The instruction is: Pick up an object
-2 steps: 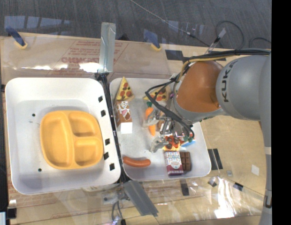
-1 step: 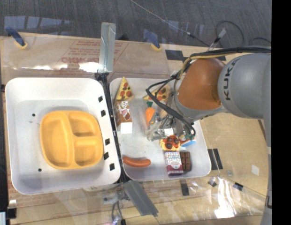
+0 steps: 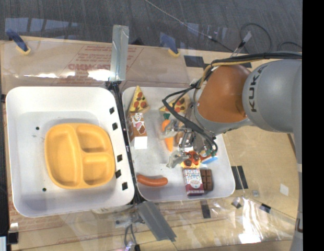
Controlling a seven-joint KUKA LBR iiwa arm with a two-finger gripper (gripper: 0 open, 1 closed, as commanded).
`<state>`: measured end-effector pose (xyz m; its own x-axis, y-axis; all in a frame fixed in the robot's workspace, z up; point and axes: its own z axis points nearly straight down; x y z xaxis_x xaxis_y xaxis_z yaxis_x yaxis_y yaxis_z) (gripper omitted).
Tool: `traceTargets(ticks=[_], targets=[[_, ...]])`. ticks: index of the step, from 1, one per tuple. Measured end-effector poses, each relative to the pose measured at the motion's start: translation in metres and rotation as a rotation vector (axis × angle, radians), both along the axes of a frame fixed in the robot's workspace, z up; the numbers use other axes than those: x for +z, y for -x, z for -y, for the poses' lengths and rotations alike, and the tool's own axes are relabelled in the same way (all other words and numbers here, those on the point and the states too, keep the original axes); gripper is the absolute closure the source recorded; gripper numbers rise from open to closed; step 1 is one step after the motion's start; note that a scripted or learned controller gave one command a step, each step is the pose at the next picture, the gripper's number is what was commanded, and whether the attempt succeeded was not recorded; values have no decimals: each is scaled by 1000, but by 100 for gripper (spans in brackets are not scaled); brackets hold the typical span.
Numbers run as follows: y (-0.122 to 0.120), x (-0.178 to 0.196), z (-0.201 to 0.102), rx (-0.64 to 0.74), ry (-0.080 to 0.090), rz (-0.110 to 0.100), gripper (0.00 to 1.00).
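Landmark: the right bin (image 3: 224, 184), everything below is placed relative to it.

Arm: big grey arm (image 3: 272, 95) with the orange band (image 3: 222, 93) comes in from the right and hangs over the bin's right half.

End effector: the end effector (image 3: 184, 149) sits low over the middle of the right bin, in a tangle of cables. Honestly can't tell how far it's opened or if it's got anything.

Hot dog: toy sausage (image 3: 151, 180) near the bin's bottom-left corner, long axis running left-right, reddish-orange, lying flat.

Pizza slice: yellow wedge (image 3: 137, 100) at the top-left of the bin, tip pointing up toward the far rim, red bits on it.

Small carton: brownish box (image 3: 137, 124) just below the pizza slice, with a white block (image 3: 140, 142) touching its lower end.

Chocolate box: dark red pack (image 3: 193, 182) by the bin's near edge, long axis up-down, with a brown chocolate bar (image 3: 206, 179) right beside it.

Orange piece: carrot-looking thing (image 3: 165, 124) around the bin's middle, just left of the end effector.

Left bin: the left bin (image 3: 26, 103) sits side by side with the right one on the bench (image 3: 261, 156) and holds a yellow divided tray (image 3: 78, 155).
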<state>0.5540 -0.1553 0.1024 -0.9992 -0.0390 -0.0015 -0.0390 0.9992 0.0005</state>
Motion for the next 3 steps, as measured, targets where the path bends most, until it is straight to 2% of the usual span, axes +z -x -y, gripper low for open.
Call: traceTargets(ticks=[1,2,3], targets=[[-2,11,-1,5,1,3,100],[-10,180,-5,-427,2,8,100],[71,65,-19,-9,-1,-6,100]])
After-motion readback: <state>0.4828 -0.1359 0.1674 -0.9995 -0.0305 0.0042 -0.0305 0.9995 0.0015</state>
